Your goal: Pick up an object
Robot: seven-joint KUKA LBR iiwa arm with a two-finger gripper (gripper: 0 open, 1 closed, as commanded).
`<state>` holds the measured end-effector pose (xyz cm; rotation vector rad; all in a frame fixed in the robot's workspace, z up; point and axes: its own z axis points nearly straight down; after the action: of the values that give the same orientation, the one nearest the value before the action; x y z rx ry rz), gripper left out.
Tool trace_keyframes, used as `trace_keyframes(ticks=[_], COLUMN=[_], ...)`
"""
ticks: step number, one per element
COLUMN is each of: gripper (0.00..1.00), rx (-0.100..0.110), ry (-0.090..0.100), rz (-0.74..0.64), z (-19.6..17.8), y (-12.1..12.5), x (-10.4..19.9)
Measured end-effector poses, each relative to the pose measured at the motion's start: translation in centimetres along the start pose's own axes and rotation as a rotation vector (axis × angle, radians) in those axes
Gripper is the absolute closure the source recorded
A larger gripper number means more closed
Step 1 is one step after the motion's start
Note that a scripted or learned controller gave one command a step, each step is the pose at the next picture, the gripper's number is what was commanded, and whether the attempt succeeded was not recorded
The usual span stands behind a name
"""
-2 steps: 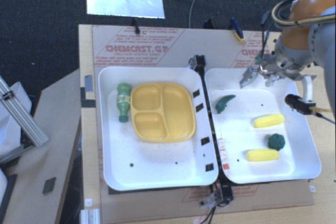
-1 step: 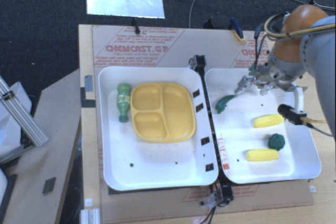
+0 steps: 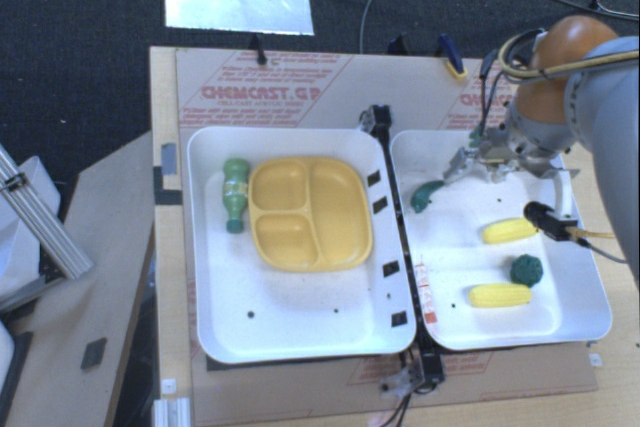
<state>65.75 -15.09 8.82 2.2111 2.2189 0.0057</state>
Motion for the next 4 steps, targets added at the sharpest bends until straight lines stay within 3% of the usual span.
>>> trace_keyframes(ticks=[1, 3, 4], gripper=[1.0, 1.0, 1.0], rx=[-0.001, 0.0, 0.005], ry=[0.001, 0.002, 0.006], rz=[-0.002, -0.003, -0.007], z=[-1.0, -11.4, -12.6], y=[0.0, 0.6, -0.7], x=[0.1, 0.8, 6.9])
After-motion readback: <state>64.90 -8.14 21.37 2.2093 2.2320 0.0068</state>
